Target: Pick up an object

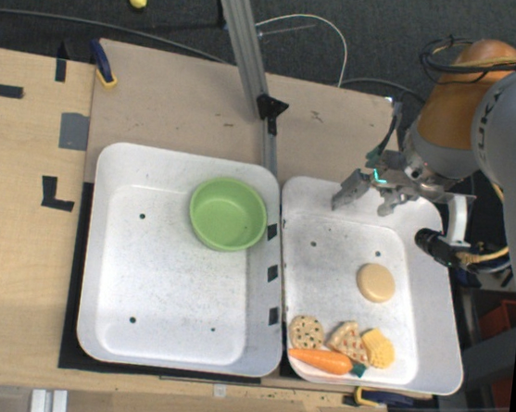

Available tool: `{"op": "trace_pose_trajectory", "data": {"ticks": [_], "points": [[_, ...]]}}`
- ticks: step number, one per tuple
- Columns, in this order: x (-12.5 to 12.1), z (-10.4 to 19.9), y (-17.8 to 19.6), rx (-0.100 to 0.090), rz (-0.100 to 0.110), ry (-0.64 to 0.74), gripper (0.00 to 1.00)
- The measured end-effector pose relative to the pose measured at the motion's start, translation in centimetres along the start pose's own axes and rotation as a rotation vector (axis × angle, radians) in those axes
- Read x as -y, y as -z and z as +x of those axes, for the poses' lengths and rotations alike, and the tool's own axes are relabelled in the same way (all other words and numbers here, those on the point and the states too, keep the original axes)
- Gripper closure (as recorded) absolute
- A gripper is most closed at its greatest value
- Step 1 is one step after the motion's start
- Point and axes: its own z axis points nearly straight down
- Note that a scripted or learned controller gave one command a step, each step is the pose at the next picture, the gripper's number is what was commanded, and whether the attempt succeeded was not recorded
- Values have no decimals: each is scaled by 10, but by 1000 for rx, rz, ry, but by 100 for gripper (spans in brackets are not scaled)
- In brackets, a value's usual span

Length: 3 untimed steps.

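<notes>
Tan desk (pixel 14 217), two white bins. Left bin (pixel 104 321): green bowl (pixel 228 214). Right bin (pixel 426 361): tan disc (pixel 375 283), cookie (pixel 305 331), carrot (pixel 319 360) at near edge. Claw (pixel 371 198) open, empty, above right bin's far edge. Judgement: nothing picked yet; descent, grasp, lift remain.

Right bin (pixel 433 297): upper and middle floor lying open; a tan disc (pixel 375 283) sitting mid-right. Cookie (pixel 306 331), cracker (pixel 348 338), corn piece (pixel 378 348) and carrot (pixel 320 360) crowding the near edge. Left bin (pixel 121 258): green bowl (pixel 228 214) occupying the upper right; remaining floor lying open. Slanted metal pole (pixel 246 40) crossing above the bins' junction.
</notes>
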Motion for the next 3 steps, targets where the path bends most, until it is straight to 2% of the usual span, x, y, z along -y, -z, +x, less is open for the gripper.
{"op": "trace_pose_trajectory", "data": {"ticks": [1,2,3], "points": [[5,-6,-62,1,5,-1,0],[5,-5,-107,2,0,0,0],[5,-5,-95,2,1,1,100]]}}
